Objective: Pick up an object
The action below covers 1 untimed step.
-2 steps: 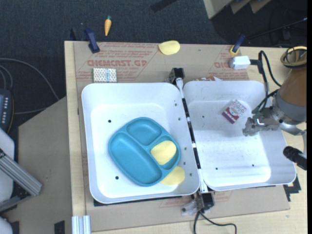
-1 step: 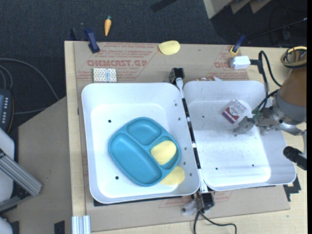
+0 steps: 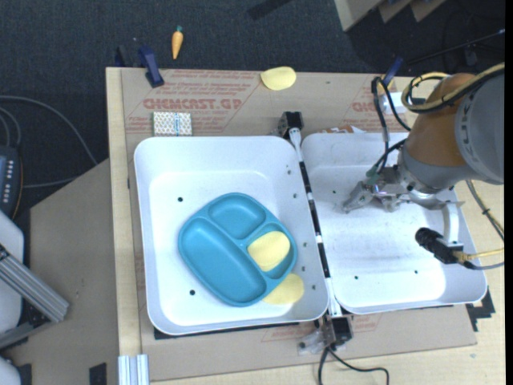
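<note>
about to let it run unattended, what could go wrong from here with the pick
1. The claw sits low over the right bin, while the blue divided plate and both yellow pieces, one on the plate and one beside it, lie in the left bin. A close here would likely grab nothing.
2. Reaching left means crossing the raised rims between the bins; a low sweep could snag them.
3. Loose cables trail near the wrist and might catch.

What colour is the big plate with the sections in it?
Blue. The divided plate lies in the left bin, seen clearly in the camera view from above.
</note>
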Tool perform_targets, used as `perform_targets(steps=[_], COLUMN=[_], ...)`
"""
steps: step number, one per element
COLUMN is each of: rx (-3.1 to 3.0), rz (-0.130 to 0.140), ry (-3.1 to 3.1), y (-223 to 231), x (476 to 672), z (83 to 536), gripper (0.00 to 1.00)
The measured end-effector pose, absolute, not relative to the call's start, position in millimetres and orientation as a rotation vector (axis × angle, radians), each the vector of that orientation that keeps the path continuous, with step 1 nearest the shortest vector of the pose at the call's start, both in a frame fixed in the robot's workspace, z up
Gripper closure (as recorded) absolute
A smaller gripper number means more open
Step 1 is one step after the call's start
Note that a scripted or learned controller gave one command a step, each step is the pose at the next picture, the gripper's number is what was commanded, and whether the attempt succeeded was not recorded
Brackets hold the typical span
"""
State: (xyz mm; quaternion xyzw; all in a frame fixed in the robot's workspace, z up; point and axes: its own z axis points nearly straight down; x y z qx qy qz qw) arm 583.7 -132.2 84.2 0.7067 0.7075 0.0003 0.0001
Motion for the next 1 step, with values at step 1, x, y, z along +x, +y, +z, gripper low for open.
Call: perform_targets(steps=[1], rx=[2.22], rz=[0.0], ry=[2.221], y=[-176.9], x=[630.9], z=[85.1], gripper=[0.0])
